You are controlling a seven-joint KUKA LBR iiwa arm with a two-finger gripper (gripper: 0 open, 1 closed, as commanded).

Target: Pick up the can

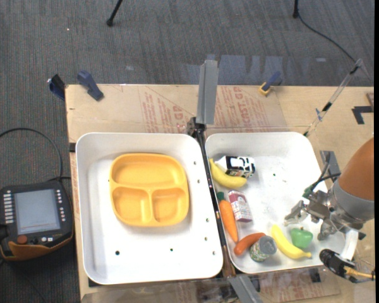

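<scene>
Can [263, 249] — bin's [284, 141] near edge, beside carrot [247, 242]

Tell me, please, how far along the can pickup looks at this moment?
Nothing looks done: the can lies on the right bin floor near the front edge, between an orange carrot and a banana. The gripper is over the bin's right side, apart from the can. Reaching it, grasping and lifting all remain.

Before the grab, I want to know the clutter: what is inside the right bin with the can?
In the right bin: the can near the front wall, two carrots, two bananas, a green fruit, a red packet and a black-and-white toy. Anything under the pincer is covered.
</scene>
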